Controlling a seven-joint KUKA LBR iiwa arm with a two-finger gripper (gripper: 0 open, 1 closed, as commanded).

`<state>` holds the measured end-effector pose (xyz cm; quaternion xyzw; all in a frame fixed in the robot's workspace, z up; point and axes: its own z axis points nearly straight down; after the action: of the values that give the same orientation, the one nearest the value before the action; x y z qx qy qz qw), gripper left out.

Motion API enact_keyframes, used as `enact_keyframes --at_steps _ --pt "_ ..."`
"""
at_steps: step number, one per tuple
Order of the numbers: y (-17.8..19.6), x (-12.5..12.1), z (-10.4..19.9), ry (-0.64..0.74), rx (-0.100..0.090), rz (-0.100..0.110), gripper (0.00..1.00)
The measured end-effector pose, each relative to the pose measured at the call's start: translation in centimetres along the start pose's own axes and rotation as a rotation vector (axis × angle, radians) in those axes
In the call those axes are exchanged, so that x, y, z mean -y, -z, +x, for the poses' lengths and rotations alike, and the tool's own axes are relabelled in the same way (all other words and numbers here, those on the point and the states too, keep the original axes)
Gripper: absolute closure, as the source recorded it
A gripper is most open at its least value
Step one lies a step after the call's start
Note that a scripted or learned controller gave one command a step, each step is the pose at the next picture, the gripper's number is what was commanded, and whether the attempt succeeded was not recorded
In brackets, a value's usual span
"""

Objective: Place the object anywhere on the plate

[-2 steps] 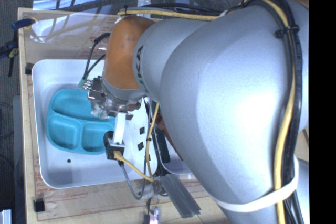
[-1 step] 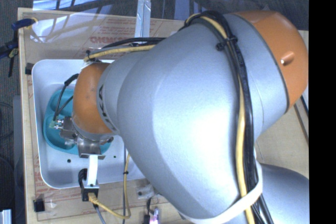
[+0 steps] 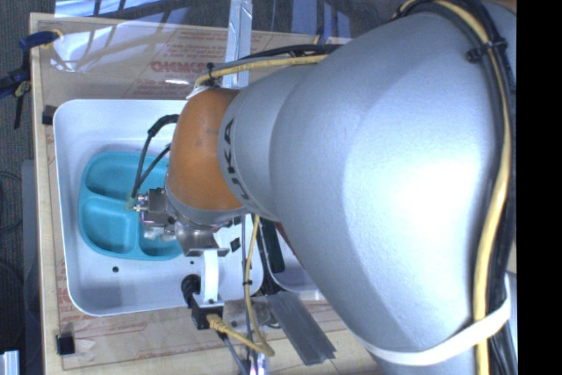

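we see our grey arm with its orange band (image 3: pixel 204 158) hanging low over the divided turquoise plastic plate (image 3: pixel 110 211) in the left shallow white bin (image 3: pixel 79 132). the object is hidden from us, and we cannot tell the state of the jaws. we judge a blind release could miss the plate.

Red mirrored lettering on clear panel (image 3: pixel 171 64) behind bin, unreadable; dark partial letters on arm (image 3: pixel 230 155).
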<state>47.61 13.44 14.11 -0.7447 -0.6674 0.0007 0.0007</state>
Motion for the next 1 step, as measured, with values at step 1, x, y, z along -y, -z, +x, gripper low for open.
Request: enact_keyframes --at_steps 1 --pt "5.00 -6.65 7.16 -0.115 0.000 0.000 1.00"
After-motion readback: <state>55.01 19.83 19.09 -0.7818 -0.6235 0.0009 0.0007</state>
